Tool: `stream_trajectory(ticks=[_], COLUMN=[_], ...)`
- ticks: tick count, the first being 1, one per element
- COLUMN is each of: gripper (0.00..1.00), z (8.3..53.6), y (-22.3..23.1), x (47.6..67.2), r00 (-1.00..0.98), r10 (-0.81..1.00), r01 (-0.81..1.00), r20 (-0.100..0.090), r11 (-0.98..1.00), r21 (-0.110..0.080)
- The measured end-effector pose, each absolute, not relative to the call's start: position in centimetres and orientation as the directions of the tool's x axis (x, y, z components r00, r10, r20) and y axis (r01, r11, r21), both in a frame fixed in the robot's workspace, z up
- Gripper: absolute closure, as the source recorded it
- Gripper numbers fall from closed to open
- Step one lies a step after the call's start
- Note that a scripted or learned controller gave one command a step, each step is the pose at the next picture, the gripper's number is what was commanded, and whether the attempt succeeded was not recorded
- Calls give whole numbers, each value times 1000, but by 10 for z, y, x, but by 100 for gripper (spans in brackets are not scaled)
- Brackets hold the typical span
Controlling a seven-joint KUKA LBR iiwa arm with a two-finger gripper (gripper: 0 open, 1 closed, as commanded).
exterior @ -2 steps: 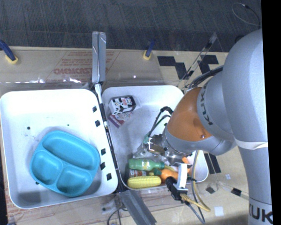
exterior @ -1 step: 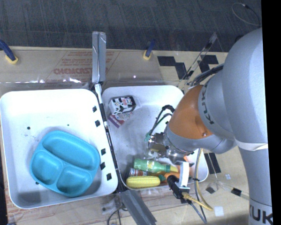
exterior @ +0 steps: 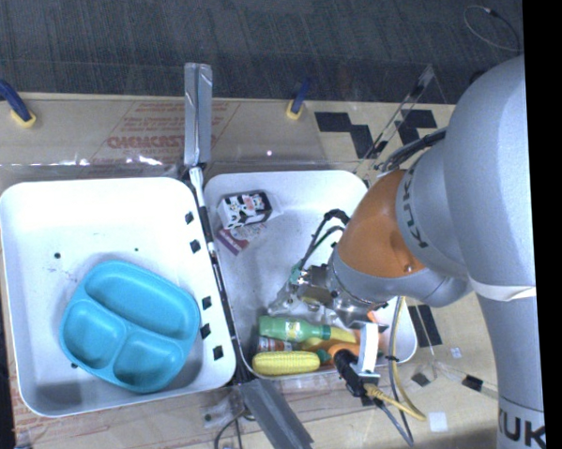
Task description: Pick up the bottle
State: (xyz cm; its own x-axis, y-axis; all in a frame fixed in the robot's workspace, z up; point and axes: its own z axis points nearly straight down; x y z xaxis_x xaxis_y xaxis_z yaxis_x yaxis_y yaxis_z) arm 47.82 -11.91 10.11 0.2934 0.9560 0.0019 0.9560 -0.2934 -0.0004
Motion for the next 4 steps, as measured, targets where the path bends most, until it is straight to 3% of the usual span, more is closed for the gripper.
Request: stream_trajectory(ticks=[1,2,3,4], gripper=[0,0,100,100], z=[104,92,101,92], y=[-99,-146,-145,-122], x=[478,477,477,477], r00=[139,-74,-79,-240], r10=[990,997,997,971], r01=[990,997,997,971], r20=[1,1,2,3], r11=[-139,74,79,240], r21=[3,-1,-1,-1])
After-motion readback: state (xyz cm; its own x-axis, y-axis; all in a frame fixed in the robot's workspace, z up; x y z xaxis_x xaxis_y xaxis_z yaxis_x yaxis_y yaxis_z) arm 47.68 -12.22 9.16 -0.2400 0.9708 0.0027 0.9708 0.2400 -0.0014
